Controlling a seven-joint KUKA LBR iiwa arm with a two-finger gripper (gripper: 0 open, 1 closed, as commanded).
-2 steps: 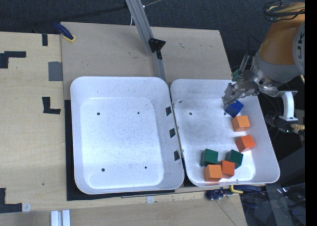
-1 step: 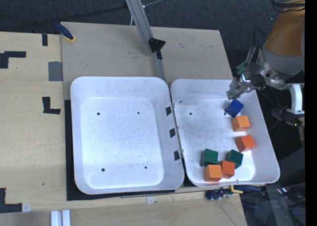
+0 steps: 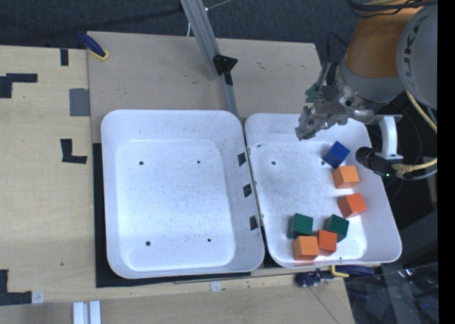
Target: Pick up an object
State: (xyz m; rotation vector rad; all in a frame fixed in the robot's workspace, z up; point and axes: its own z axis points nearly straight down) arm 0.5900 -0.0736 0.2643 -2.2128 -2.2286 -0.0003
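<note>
The right bin (image 3: 284, 173) holds several small blocks. A blue block (image 3: 336, 153) lies near its far right side, with an orange block (image 3: 346, 176) just below it and another orange one (image 3: 352, 205) further down. Two green blocks (image 3: 301, 224) (image 3: 338, 227) and two orange blocks (image 3: 306, 247) (image 3: 327, 241) cluster at the near edge. My gripper (image 3: 307, 129) hangs over the bin's far edge, up and to the left of the blue block. Nothing shows between its fingers.
The left bin (image 3: 170, 191) lies beside the right one. A slanted grey metal bar (image 3: 202, 24) with a black clamp crosses behind the bins. The arm's body (image 3: 384, 38) fills the upper right. Black tape marks sit on the bench at the left.
</note>
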